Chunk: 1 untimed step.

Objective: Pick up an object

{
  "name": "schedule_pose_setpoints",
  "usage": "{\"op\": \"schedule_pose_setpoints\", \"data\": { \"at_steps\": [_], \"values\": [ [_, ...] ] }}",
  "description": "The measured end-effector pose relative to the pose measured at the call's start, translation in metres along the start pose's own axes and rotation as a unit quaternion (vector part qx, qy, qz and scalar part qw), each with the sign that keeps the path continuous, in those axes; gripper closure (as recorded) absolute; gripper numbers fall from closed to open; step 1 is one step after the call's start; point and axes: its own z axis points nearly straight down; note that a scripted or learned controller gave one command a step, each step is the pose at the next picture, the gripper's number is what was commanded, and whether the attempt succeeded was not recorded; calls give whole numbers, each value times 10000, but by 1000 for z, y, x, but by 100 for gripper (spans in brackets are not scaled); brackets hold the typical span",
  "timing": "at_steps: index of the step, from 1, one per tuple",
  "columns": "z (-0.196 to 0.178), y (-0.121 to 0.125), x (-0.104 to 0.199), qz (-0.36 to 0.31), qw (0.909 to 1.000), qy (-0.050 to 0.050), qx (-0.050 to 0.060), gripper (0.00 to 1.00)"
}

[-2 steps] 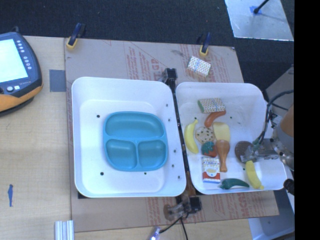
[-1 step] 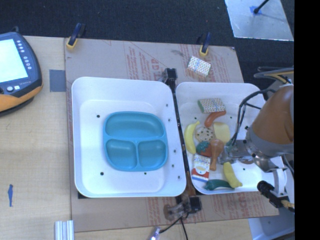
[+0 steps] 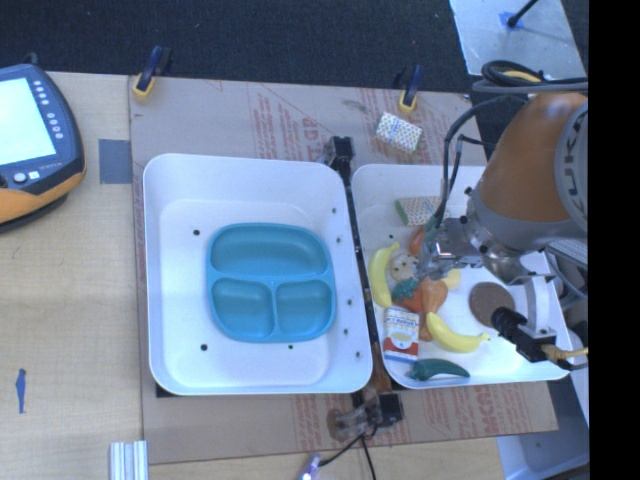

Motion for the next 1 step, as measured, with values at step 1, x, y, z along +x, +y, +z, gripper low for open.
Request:
{"op": "schedule_pose_setpoints", "data": {
  "at_steps": [1],
  "values": [
    [0,0,0,5,10000,-1,5,0]
  ]
}}
